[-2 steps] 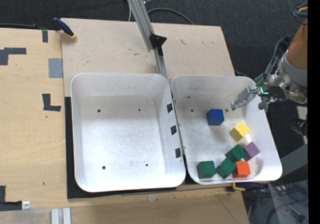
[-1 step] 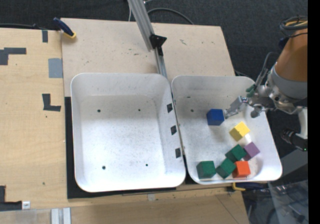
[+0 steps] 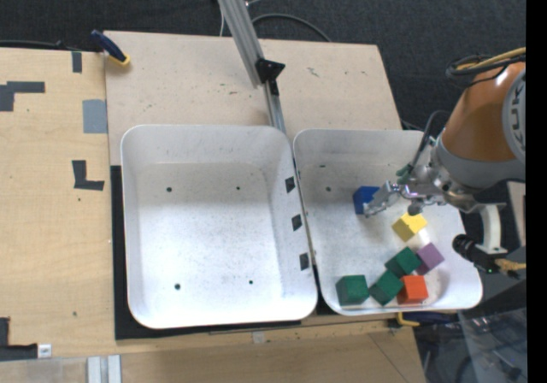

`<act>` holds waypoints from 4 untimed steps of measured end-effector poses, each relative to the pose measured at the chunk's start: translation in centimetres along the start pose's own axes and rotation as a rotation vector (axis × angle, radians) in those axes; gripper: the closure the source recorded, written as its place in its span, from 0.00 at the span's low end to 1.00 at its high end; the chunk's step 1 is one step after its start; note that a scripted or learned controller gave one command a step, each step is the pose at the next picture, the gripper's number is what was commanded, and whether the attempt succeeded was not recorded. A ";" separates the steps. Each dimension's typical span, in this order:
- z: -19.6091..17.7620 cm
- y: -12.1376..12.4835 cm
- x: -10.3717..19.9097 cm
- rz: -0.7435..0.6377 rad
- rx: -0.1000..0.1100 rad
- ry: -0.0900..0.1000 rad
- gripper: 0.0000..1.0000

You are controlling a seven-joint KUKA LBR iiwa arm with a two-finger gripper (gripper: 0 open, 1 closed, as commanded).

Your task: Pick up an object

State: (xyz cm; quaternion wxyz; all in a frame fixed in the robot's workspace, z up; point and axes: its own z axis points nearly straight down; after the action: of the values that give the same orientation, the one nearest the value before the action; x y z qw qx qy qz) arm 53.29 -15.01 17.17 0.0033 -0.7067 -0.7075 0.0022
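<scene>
My gripper (image 3: 379, 200) hangs over the right bin (image 3: 342, 146), reaching in from the right below the orange wrist band. A blue block (image 3: 365, 197) lies right at its tip, on the left side, touching or nearly touching it. Whether the block is held cannot be made out. Just below and to the right of the gripper sits a yellow block (image 3: 410, 225).
A purple block (image 3: 430, 255), an orange block (image 3: 414, 288) and green blocks (image 3: 351, 289) crowd the right bin's near corner. The left bin (image 3: 137, 146) adjoins it. A slanted metal rail (image 3: 239, 14) runs down to the divider. A cable hangs off the arm at right.
</scene>
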 end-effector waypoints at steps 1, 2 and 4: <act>4.6 0.2 -0.6 0.001 -0.002 -0.001 0.00; 3.4 0.3 -0.5 0.000 -0.005 -0.001 1.00; -4.1 0.3 -1.5 0.000 -0.010 -0.002 1.00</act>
State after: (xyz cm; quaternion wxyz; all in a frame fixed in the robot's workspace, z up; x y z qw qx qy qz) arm 53.63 -16.49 21.26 -0.0009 -0.7068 -0.7074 -0.0004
